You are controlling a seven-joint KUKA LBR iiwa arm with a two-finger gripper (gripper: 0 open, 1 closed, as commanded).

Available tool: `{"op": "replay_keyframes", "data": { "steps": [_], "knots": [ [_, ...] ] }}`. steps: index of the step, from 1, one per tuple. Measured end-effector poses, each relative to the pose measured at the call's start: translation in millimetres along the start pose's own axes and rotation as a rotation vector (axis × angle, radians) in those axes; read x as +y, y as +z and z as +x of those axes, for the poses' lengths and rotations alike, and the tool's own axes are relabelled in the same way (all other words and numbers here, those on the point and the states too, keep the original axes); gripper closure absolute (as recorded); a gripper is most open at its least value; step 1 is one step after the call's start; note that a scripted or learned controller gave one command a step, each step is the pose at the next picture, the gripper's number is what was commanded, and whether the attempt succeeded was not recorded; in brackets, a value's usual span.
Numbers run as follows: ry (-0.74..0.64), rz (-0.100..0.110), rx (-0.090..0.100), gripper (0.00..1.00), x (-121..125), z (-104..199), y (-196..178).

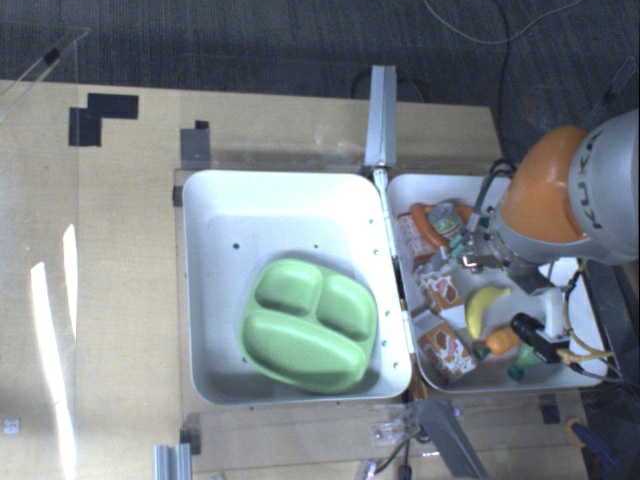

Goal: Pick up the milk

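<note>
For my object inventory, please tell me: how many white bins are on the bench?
2. The left bin holds a green divided plate. The right bin holds a banana and small food items, under the arm; some items may be hidden.

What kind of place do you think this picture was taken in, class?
Probably a robotics lab or test bench, not a kitchen: a KUKA arm reaches over two white bins, toy food such as a banana lies in the right bin, and loose cables trail on the floor.
</note>
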State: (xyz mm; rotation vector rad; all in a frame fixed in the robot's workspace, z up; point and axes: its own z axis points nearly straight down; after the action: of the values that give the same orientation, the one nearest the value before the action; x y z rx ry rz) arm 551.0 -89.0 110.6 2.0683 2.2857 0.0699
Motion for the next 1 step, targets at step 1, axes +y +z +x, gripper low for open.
{"op": "replay_keyframes", "data": {
  "steps": [1],
  "knots": [
    [0.153,0.002,0.004,0.00,-16.3,-3.6,-0.4]
  ]
}}
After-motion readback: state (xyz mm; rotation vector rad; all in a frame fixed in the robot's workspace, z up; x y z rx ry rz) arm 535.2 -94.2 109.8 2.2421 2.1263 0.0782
